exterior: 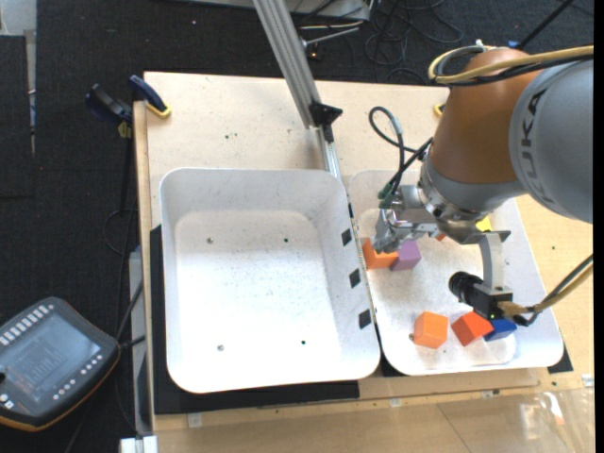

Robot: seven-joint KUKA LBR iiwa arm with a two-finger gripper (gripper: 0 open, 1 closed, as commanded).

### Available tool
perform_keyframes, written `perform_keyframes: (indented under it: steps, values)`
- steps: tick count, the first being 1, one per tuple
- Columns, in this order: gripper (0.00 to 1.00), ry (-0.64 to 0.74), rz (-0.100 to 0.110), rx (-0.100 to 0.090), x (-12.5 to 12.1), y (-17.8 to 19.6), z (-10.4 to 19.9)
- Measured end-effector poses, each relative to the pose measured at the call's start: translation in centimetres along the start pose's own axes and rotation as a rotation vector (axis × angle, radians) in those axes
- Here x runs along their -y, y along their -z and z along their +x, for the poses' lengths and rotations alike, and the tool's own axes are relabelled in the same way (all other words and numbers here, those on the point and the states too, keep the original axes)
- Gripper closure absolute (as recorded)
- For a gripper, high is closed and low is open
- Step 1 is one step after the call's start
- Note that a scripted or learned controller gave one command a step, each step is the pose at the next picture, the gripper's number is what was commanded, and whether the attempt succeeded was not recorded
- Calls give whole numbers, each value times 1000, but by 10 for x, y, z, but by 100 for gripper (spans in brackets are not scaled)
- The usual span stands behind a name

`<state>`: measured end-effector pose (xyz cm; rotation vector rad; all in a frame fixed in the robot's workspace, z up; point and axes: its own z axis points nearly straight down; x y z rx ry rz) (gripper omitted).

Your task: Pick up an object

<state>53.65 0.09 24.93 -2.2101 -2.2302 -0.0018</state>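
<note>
Camera view. Arm: grey with orange band, entering from the right, over the right bin (528,347). Hand (389,239): low beside an orange block (379,259) and a purple block (408,255) near the bin's left wall; whether it is apart or together, cannot tell. Further orange cube (430,329), red block (471,327), blue block (502,328) lie at the bin's near end. Left bin (255,272) adjoins on the table (236,111).

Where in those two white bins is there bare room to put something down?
The left bin has open floor wall to wall. The right bin is crowded: the gripper hangs over an orange block and purple block, with more blocks near its front edge.
</note>
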Motion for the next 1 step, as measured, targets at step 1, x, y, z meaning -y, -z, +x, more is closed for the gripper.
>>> perform_keyframes:
  steps: [1]
  values:
    - [100,0,1,0,4,-4,62]
